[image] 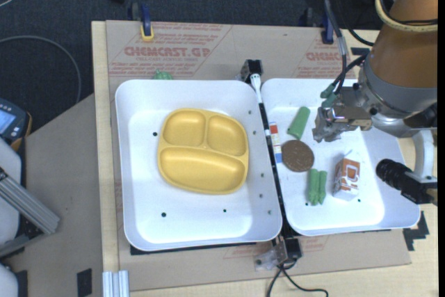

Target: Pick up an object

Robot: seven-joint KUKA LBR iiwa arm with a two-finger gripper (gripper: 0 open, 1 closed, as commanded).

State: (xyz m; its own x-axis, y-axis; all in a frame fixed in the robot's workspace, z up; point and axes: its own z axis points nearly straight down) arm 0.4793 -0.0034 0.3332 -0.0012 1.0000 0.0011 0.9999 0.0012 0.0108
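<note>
My gripper point(328, 130) hangs over the right bin point(389, 219), near its middle back. A short green stick point(300, 122) lies just left of it. Below and to the left lies a brown round disc point(297, 156). A green pod-shaped piece point(317, 186) sits in front of the disc. An orange and white carton point(346, 177) stands to the front right of the gripper. Nothing shows between the gripper's tips.
A yellow divided plate point(203, 149) lies in the left bin point(139, 205). A white marker with a black cap point(263, 108) rests along the rims where the two bins meet. Blue clamps point(145, 21) hold the board's back edge.
</note>
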